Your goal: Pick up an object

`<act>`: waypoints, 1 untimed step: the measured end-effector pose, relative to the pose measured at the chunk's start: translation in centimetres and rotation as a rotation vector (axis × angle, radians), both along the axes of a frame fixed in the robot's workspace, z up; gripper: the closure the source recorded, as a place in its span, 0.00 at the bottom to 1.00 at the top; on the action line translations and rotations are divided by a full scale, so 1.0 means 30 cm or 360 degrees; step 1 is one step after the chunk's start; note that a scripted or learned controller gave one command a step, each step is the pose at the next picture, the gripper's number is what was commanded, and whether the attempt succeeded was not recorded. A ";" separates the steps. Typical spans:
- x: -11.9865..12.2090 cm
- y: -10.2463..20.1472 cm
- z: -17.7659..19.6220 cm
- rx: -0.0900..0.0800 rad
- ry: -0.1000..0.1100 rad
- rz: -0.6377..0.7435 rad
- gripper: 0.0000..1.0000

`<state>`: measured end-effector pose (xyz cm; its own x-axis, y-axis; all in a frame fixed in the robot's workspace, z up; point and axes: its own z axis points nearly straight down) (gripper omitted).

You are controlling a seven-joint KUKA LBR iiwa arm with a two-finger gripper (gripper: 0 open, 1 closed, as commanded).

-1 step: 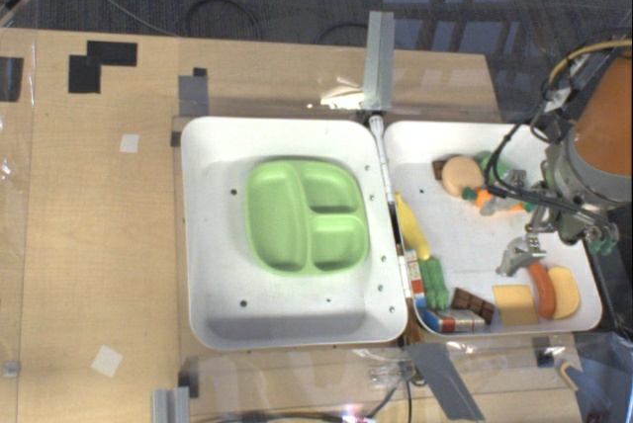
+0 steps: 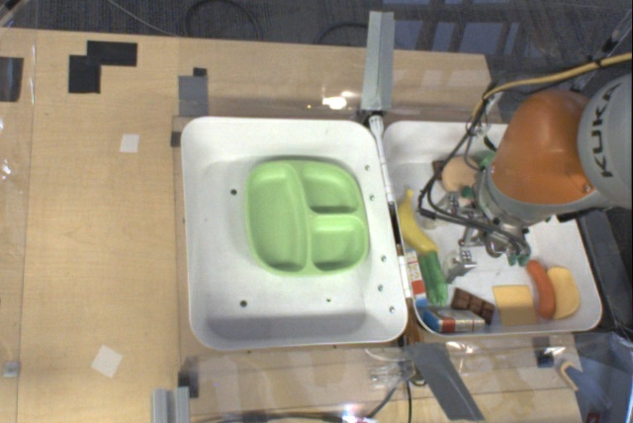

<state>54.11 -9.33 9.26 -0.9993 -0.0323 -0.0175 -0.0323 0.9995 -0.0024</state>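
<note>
My gripper (image 2: 489, 245) hangs low over the middle of the right bin (image 2: 590, 314), under the orange wrist band. Just to its left lie a yellow banana (image 2: 414, 225) and a green tube-shaped item (image 2: 433, 271). Toward the bin's front sit a brown chocolate bar (image 2: 471, 303), a yellow cheese block (image 2: 511, 301), a red sausage (image 2: 542, 288) and a yellow round piece (image 2: 565, 292). A tan round item (image 2: 457, 176) rests behind the gripper. Nothing can be seen held, and the wrist hides what lies directly below it.
The left bin (image 2: 213, 312) holds a green divided plate (image 2: 305, 215). A red-and-white item (image 2: 450, 320) lies against the right bin's front wall. Cables loop around the wrist. A raised divider (image 2: 388, 204) separates the two bins.
</note>
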 end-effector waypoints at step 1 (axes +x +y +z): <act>-0.138 -0.012 -0.003 -0.0003 -0.0010 0.0095 0.00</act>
<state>49.97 -9.69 9.18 -0.9955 -0.0919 -0.0237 -0.0918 0.9958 -0.0046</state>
